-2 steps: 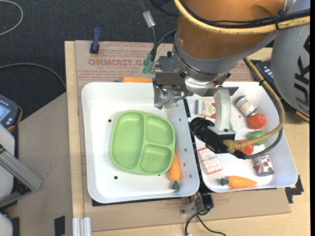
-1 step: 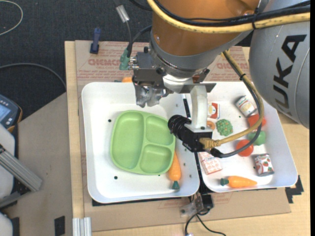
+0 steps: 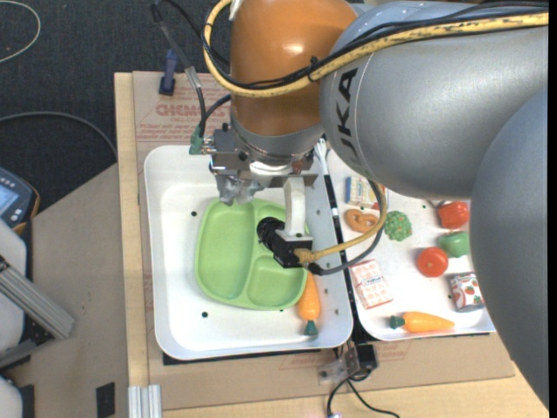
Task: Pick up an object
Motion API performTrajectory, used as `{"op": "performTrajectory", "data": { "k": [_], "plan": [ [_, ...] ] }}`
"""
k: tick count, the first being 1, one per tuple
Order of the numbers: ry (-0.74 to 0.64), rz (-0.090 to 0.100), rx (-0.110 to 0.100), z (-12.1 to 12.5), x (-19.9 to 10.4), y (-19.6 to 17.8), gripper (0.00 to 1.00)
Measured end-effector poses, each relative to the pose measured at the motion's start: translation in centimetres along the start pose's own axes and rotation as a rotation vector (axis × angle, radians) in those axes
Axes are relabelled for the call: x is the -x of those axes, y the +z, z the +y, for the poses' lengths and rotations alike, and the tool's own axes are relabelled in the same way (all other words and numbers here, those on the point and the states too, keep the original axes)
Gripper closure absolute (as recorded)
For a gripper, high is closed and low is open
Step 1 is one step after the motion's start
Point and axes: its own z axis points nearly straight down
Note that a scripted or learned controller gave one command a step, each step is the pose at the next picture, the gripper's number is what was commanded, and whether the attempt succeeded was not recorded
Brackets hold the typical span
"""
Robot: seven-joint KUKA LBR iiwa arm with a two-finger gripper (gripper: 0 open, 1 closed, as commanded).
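A light green divided plate (image 3: 228, 251) lies in the left white bin (image 3: 165, 259). A small orange carrot (image 3: 309, 301) rests against the plate's lower right edge. My gripper (image 3: 248, 185) hangs low over the plate's upper rim, under the orange wrist band. The wrist hides most of it, and I see nothing held in it. The right bin (image 3: 374, 327) holds a broccoli floret (image 3: 398, 225), a tomato (image 3: 432, 261), a red pepper (image 3: 453, 214) and a second carrot (image 3: 424, 322).
The right bin also holds a brown pastry toy (image 3: 361, 219), a flat red and white packet (image 3: 371, 284), a small carton (image 3: 466, 291) and a green piece (image 3: 457, 244). The big grey arm covers that bin's upper right. A divider wall (image 3: 335, 233) separates the bins.
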Motion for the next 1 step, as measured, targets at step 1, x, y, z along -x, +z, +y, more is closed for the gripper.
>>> {"op": "performTrajectory", "data": {
  "k": [1],
  "plan": [
    [-0.003,0.006,0.008,-6.8,1.95,0.79,1.0]
  ]
}}
